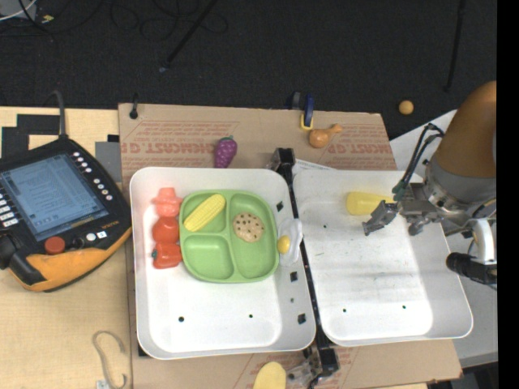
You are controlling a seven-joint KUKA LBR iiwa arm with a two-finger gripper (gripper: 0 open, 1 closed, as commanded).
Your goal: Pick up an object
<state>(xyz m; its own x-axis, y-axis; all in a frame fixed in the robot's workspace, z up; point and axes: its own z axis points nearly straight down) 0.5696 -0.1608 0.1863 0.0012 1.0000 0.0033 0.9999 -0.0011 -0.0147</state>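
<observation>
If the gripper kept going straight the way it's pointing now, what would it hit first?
Probably the yellow object in the right bin. The gripper points leftward and its tips sit just beside that object, though from this slanted view their height above it is unclear.

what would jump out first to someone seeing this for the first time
Likely the bright green plate in the left bin, holding a corn cob and a cookie, with red toys beside it. Next, the gripper over the right bin, near a yellow block.
</observation>
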